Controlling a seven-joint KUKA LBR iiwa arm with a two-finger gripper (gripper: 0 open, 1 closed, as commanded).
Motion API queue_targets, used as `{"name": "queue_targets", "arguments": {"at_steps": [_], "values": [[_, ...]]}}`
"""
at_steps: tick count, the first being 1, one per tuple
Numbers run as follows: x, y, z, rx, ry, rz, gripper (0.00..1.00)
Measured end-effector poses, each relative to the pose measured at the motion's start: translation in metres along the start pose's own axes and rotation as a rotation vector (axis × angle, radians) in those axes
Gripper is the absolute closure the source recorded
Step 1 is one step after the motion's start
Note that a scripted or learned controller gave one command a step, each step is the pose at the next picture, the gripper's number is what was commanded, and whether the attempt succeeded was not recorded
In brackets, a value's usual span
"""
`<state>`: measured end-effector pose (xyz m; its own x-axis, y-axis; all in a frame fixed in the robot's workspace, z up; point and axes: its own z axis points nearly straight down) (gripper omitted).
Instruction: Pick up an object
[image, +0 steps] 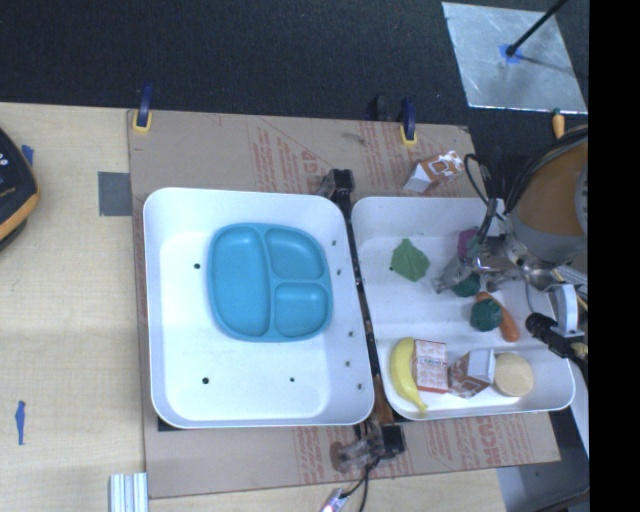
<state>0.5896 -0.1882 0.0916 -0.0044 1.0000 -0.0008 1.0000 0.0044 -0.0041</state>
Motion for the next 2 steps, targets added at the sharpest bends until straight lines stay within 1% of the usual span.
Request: {"name": "queue_targets", "arguments": {"at_steps": [1,2], "values": [[0.023,0.064,0.000,0.004,0.002,0.002,0.00],[-0.024,0.067,-0.074,-0.003,0.000,0.001,0.00]]}}
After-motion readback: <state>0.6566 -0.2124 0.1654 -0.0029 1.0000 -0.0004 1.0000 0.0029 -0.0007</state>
